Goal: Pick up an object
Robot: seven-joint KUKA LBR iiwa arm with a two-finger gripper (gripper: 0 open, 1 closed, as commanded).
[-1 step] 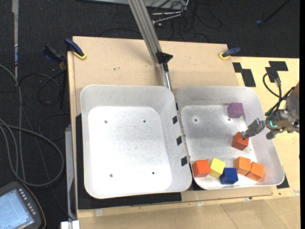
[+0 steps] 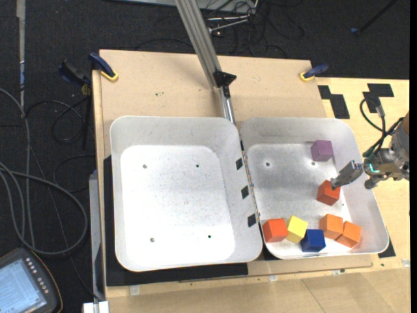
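1. The bench is a tan board. It lies on a dark carpeted floor strewn with black cables.
2. Blue-and-yellow clamps grip the bench's far corners. Black marks sit at its right side.
3. A grey metal pole slants down from the top and ends at the seam between the bins.
4. A screen glows at the lower left corner. Its writing is too small to read, and no other labels are legible.
5. The left bin is white and speckled with grime.
6. The right bin holds seven blocks. A purple block sits near the back.
7. A red block lies at mid-right of that bin.
8. Along the front edge sit an orange block, a yellow block, a blue block and two more orange ones.
9. The gripper reaches in from the right. Its tip is at the red block's upper edge.
10. Whether the gripper is parted or closed cannot be told, and nothing is seen held.
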